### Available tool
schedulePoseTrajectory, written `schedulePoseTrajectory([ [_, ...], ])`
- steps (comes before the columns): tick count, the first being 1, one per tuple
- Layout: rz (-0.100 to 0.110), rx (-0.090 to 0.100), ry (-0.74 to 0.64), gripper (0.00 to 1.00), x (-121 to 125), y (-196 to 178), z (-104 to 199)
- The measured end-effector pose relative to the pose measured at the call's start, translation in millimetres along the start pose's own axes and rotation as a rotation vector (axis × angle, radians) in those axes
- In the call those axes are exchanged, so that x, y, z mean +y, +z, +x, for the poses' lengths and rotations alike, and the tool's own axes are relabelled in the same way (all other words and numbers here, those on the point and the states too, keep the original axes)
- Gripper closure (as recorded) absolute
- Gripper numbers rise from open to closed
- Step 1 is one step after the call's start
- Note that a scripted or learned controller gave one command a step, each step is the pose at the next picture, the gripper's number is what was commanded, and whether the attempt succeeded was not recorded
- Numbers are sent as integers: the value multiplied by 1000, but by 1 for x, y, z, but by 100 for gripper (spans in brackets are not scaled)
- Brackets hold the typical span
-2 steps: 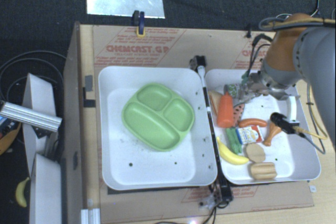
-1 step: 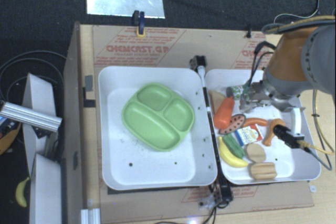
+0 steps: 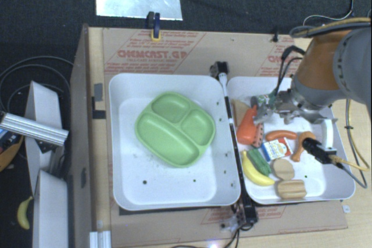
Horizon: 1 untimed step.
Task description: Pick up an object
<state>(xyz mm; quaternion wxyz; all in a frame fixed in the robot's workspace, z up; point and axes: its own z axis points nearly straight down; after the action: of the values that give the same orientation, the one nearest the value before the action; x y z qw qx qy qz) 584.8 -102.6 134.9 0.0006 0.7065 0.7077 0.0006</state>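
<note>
1. The left bin holds only a green divided plate, which lies flat and a little turned. It is wide and shallow, so I judge it a poor thing to grasp with two fingers.
2. The right bin holds the toy food, packed close together: an orange-red carrot-like piece near the wall between the bins, a banana with a green piece lying against it, a small blue and white carton, a sausage, a round biscuit-like piece and a bread-like piece at the near edge.
3. The gripper hangs over the far left part of the right bin, just above and beside the upper end of the carrot-like piece (the nearest candidate, in my judgement).
4. To do this step well, I would come straight down over one single piece, with a finger on each long side, and stay clear of the bin wall and of the sausage close by.
5. How far the gripper stands apart I cannot tell; its tip is small and dark against the clutter. Nothing is seen held in it.
6. Further right, the grey arm with its orange band reaches in.
</note>
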Motion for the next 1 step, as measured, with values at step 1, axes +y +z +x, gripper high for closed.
schedulePoseTrajectory([
  [1,-13,-3,-7,0,90,49,-1],
])
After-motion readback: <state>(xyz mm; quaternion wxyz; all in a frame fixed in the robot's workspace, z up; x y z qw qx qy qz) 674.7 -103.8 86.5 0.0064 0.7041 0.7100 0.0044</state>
